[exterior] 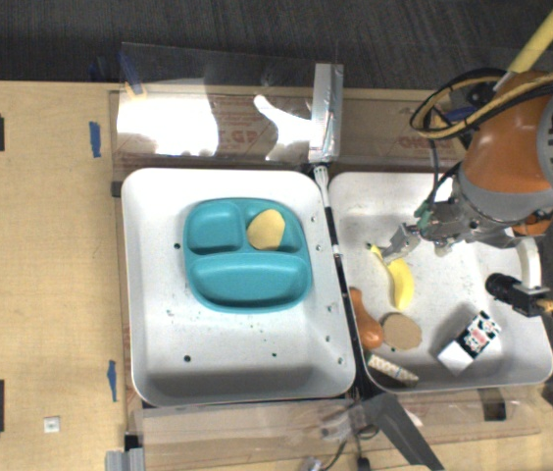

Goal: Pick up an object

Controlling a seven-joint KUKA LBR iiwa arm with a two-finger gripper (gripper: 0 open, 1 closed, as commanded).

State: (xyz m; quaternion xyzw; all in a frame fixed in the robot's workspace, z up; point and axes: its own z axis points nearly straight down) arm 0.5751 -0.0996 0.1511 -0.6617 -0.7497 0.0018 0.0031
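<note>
The end effector hangs over the right bin, near that bin's upper left part, at the tip of the grey arm with its orange band. Its two thin fingers stand apart, and nothing sits between them. Taking the banana as the landmark: the fingertips are just above the banana's top end, very close to it; whether they touch it cannot be told.

The banana, yellow and lying lengthwise, rests on the floor of the right bin. Just below it lies a round brown disc-shaped object, touching or nearly touching the banana's lower end. To the lower left of the banana, against the bin's left wall, is an orange-brown elongated object. Below that, along the bin's lower edge, lies a flat pale striped item. To the lower right of the banana, well apart from it, sits a small white carton with black markings, tilted.

Left of the banana, past the dividing wall, is the left bin. It holds a teal compartment tray, and a yellow rounded object sits in the tray's upper right compartment.

Both bins rest on the cardboard-covered worktop.
</note>
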